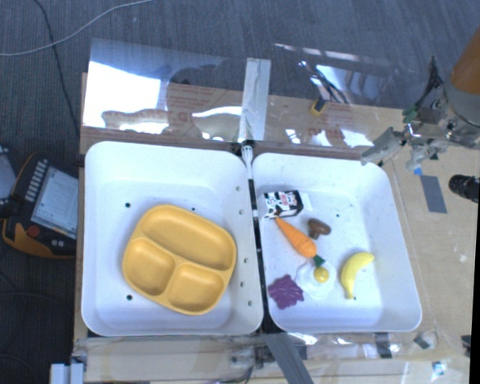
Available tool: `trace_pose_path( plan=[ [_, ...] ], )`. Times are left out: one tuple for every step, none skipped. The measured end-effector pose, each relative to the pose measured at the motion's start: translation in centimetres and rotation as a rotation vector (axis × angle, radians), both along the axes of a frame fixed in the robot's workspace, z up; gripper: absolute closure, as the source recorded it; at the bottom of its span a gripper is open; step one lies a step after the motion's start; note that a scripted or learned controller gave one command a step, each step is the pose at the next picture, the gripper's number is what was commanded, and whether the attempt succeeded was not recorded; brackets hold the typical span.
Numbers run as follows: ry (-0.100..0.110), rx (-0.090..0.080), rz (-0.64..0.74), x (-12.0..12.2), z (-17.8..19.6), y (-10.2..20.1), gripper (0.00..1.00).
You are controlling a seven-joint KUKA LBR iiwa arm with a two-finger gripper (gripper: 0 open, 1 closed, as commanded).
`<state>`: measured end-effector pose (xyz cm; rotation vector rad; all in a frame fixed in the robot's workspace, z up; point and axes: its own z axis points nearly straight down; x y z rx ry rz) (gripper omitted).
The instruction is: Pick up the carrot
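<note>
The carrot [296, 237] lies in the right bin [386, 196], close to the wall it shares with the left bin [111, 171], slanted with its leafy tip toward the fried egg [316, 275] and its blunt end near the small black-and-white carton [281, 203]. The gripper [405, 140] hangs outside the right bin's far right corner, well apart from the carrot; whether it is spread or pressed together cannot be told from here. The step in hand looks like the approach, with nothing lifted yet. To do it well, the gripper should probably come over the carrot's thick middle and turn so it closes across the narrow width rather than along its length, and drop straight down, since the carton, the brown mushroom [319, 228] and the egg all sit near it and could be nudged. By count, the right bin holds six things: one carrot, one carton, one mushroom, one egg, one banana [355, 272] and one purple piece [285, 291]. The left bin holds one yellow divided plate [179, 258] with three compartments.
</note>
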<state>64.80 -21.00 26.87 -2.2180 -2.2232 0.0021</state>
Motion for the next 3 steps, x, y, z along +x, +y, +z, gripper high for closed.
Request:
trace_pose_path(
  plan=[
    [-0.001,-0.003,-0.142,-2.6,-17.6,6.4,0.00],
    [-0.011,-0.001,-0.115,-8.7,-17.8,11.3,0.00],
    [-0.015,0.001,-0.114,-8.5,-16.9,11.4,1.00]
  ],
)
